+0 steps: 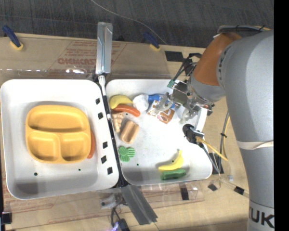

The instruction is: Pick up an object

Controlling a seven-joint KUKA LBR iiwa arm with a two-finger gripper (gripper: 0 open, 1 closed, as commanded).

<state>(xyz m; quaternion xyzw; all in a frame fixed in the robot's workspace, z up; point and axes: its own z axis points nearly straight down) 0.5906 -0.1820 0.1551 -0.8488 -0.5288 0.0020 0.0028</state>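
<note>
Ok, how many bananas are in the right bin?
1 clear banana near the front edge, resting on a green item. A yellow piece at the back left corner may be another; I cannot tell.

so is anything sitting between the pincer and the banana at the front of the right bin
Nothing visible does. The pincer is over the clutter at the back of the right bin; bare white floor lies between it and the banana, which rests against a green item.

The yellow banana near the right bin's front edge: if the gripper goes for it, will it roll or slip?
The banana looks like a small moulded toy, so probably light and stiff. Its curved, smooth skin may slip between the fingers. It lies against a green piece, so a push would likely shift both rather than roll it.
</note>
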